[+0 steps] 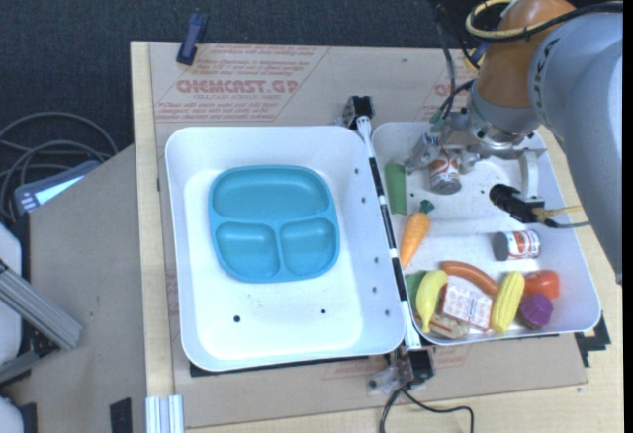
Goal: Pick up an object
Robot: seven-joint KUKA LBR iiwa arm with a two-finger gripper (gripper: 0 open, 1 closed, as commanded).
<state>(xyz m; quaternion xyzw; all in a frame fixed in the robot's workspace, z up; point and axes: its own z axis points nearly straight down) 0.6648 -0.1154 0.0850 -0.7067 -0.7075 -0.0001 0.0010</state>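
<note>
Right bin (584, 253): smooth plastic food crowded along its near edge (tapered carrot (412, 235) central); gripper (445, 167) low at the far wall, finger state cannot be told.

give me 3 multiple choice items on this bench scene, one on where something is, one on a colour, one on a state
1. Where does the blue divided plate lie?
A. in the left bin
B. in the right bin
C. on the dark floor

2. What colour is the carrot's body?
A. purple
B. orange
C. white

3. How does the small can with the red label lie?
A. upright on its base
B. on its side
C. stacked on the corn cob

Answers:
1. A, the plate sits in the left bin, apart from the toy food.
2. B, the carrot is orange with a green top, near the right bin's left wall.
3. B, the can's round end faces sideways, so it lies on its side on the bin floor, above the corn cob in the view.
</note>
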